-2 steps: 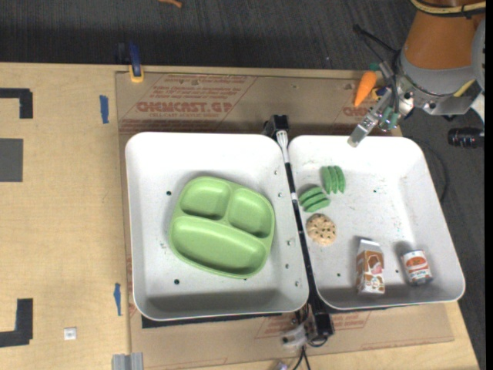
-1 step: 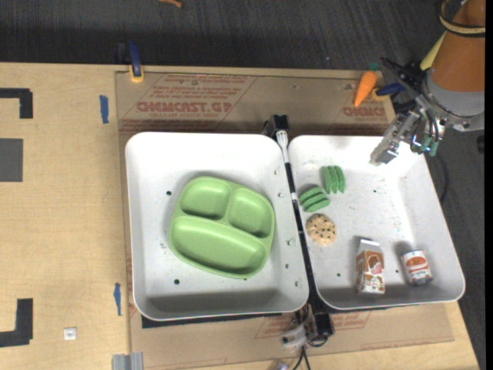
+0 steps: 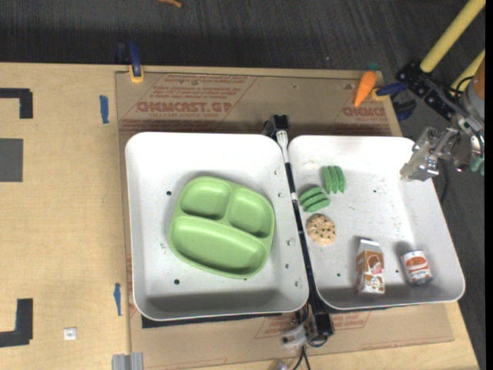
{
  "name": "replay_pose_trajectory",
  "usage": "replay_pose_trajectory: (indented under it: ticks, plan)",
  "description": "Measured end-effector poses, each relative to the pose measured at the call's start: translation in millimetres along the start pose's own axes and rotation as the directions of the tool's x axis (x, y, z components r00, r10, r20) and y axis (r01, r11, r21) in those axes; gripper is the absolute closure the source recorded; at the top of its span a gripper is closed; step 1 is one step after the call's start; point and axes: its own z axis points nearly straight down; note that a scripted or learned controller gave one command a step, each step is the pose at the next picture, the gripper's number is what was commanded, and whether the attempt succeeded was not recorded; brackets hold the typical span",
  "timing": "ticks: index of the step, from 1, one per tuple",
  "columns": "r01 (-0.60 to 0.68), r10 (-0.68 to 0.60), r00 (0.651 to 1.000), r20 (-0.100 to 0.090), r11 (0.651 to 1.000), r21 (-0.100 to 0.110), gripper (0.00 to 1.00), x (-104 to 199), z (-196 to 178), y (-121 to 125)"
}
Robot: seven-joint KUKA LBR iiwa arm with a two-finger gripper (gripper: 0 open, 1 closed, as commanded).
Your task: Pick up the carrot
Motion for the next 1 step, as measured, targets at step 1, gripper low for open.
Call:
replay_pose_trajectory:
  ticks: [1]
  plan:
    - [0.019,-0.019,1.0,0.004,1.0,-0.001,1.0,0.6,-14.4,57.0]
